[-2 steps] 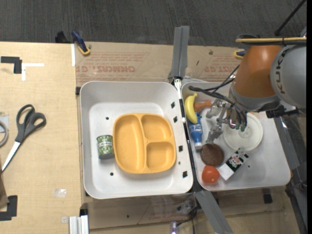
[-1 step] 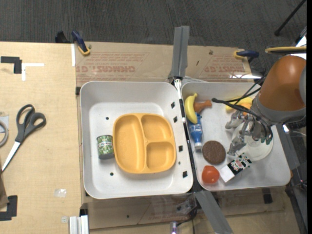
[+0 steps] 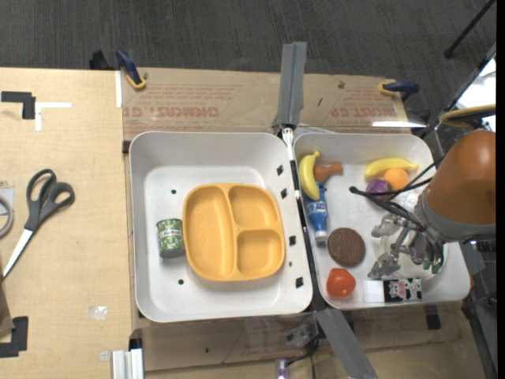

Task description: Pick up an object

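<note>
The arm (image 3: pixel 465 184) comes in from the right and hangs over the right bin (image 3: pixel 359 140), its bulk covering that bin's far corner — so whatever lies under it is out of sight, and a blind descent there could press on something hidden. The left bin (image 3: pixel 150 290) holds a yellow divided tray (image 3: pixel 234 231) with a small green can (image 3: pixel 169 237) just beside its left edge; both are well apart from the arm and unlikely to be troubled. The things to pick from are in the right bin: a banana (image 3: pixel 308 175) near the dividing wall with an orange carrot-like piece (image 3: pixel 330 167) touching it, a blue bottle (image 3: pixel 317 216) below them, a second banana (image 3: pixel 390 165) at the back with a purple ball (image 3: pixel 378 186) and an orange (image 3: pixel 397 179) crowded against it, a brown cookie (image 3: pixel 346 245) in the middle, a red tomato (image 3: pixel 340 283) near the front, and a small printed card (image 3: pixel 402 289) by the front wall. The gripper (image 3: pixel 390 265) sits low between the cookie and the card; how far it is open I cannot tell, and nothing is visibly caught in it. The likeliest failure — judging from where it hangs — is closing on bare bin floor between the objects. The flat cookie and card offer little to grip, and the round tomato may roll away if nudged from one side.
</note>
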{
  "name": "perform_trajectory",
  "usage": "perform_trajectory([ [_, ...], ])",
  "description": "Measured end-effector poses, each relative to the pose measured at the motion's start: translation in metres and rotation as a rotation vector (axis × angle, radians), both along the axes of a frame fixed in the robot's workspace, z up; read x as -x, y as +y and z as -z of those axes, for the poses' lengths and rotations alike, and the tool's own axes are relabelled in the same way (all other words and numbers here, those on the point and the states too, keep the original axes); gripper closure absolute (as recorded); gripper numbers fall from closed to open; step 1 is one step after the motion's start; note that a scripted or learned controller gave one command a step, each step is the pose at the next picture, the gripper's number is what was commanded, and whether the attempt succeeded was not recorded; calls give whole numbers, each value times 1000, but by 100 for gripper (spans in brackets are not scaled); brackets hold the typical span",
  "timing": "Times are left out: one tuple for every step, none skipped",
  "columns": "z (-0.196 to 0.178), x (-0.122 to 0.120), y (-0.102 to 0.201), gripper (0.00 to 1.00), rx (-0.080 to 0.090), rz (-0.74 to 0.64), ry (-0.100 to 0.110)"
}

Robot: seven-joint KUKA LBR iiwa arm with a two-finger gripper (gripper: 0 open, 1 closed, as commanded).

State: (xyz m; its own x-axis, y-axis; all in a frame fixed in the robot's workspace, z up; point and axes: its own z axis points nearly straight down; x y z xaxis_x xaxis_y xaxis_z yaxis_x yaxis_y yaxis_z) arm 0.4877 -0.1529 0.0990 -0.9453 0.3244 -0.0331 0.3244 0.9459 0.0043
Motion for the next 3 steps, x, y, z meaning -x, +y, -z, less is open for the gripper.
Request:
perform_trajectory([
  [6,-110,-59,0,-8,113,28],
  [10,-156,-11,0,-8,172,56],
  [5,-131,16,0,-5,256,26],
])
